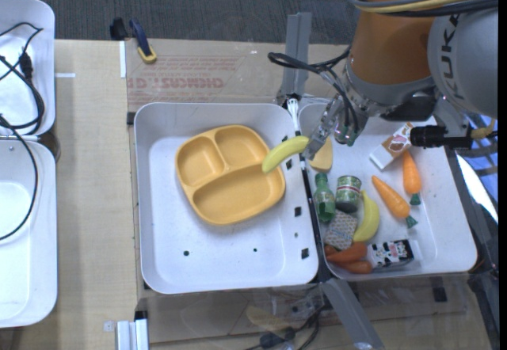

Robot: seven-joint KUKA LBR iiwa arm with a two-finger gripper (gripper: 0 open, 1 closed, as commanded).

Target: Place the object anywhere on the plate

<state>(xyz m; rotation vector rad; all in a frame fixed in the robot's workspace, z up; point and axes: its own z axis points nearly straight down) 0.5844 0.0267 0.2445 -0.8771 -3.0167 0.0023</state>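
Nearest us, low in the frame, the left bin [158, 261] holds the yellow plate [226, 182]. At center, our gripper [310, 144] pinches a banana [283, 154] over the plate's right rim, seemingly for release.

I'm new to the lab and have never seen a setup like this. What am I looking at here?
One camera looks down at a slant on a bench with two shallow white bins. The grey and orange machine at right is a robot arm; its end effector hangs over the divide between the bins. The left bin holds a yellow divided plate. A toy banana stretches from the end effector to the plate's rim; whether it is gripped is unclear. The right bin holds toy food: carrots, a second banana, a can, a green bottle.
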